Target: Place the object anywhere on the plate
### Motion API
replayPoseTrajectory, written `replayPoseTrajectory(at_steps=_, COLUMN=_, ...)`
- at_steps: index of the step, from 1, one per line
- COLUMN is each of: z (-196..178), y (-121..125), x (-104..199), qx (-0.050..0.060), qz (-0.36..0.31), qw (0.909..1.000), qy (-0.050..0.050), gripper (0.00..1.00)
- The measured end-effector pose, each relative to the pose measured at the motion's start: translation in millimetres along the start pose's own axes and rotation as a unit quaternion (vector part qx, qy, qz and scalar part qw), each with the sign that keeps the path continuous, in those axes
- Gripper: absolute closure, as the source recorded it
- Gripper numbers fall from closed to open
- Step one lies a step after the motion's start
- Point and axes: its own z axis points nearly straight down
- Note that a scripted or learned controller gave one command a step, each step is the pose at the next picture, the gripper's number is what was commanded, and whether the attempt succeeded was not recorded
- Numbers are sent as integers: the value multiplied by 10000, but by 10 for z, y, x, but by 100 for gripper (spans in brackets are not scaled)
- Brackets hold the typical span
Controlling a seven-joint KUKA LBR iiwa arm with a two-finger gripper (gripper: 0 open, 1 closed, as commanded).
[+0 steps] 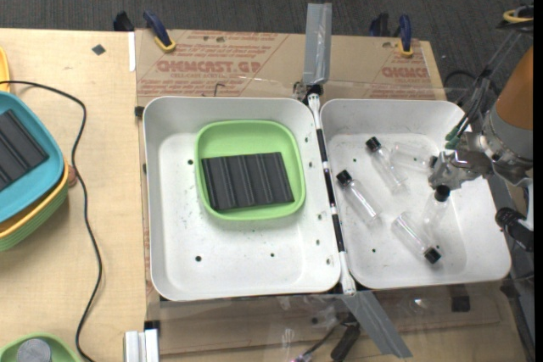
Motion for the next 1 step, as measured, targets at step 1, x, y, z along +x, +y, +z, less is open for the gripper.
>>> replayPoseTrajectory(at_steps=1, z=-1, y=0, x=-1, qx=-1, qz=-1, qw=10000, qy=-1, gripper=0)
